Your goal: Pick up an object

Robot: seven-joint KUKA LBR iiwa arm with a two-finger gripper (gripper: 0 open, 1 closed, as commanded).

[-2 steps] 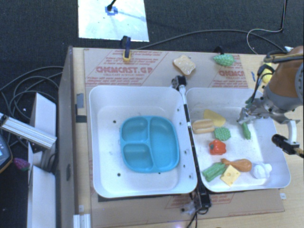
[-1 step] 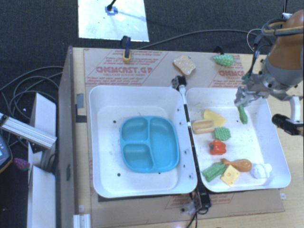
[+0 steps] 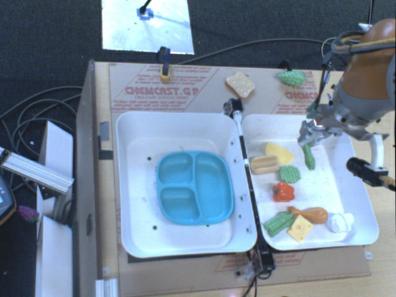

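Camera view: we cannot tell how the jaws of the grey two-finger gripper [image 3: 307,135] stand; it hovers over the far end of the right shallow white bin [image 3: 359,193]. A slim green plastic pod [image 3: 309,156] lies just below it in that bin, with a yellow plastic wedge [image 3: 279,153] nearer the bin's left wall.

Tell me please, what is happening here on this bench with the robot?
A robot arm reaches in from the right, and its gripper hangs over the upper part of the right bin, just above a small green vegetable. Nothing can be seen between its fingers. The right bin holds toy food: a hot dog, a red pepper, a cheese wedge and others. The left bin holds a blue divided tray. A toast piece lies outside the bins.
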